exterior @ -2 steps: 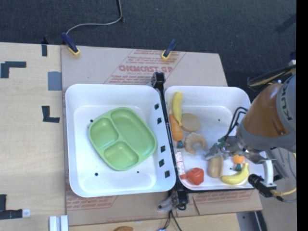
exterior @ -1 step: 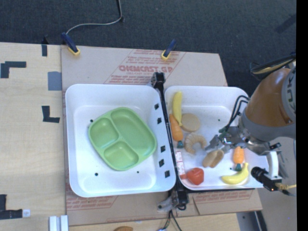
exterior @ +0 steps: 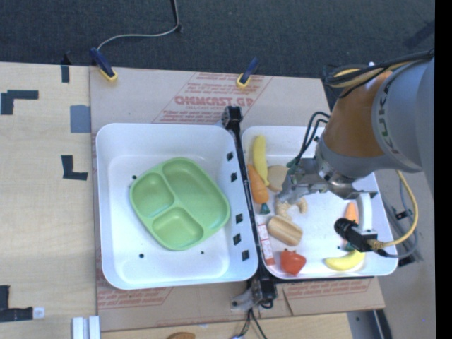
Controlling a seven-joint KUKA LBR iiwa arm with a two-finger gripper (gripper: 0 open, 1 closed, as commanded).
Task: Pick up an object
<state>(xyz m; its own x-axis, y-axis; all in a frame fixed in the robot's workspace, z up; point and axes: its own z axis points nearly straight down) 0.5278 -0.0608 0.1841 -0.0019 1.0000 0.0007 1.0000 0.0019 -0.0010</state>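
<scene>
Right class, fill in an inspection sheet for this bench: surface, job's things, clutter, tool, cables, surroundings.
Surface: brown board bearing the left bin and right bin, side by side.
Job's things: in the right bin, a banana, carrot, bread roll, red piece and second banana.
Clutter: green divided plate in the left bin.
Tool: tool low over the right bin's food; whether it grips anything cannot be told.
Cables: black cable on the dark floor; yellow cable by the arm.
Surroundings: two yellow-and-blue clamps on the board's far edge.
</scene>
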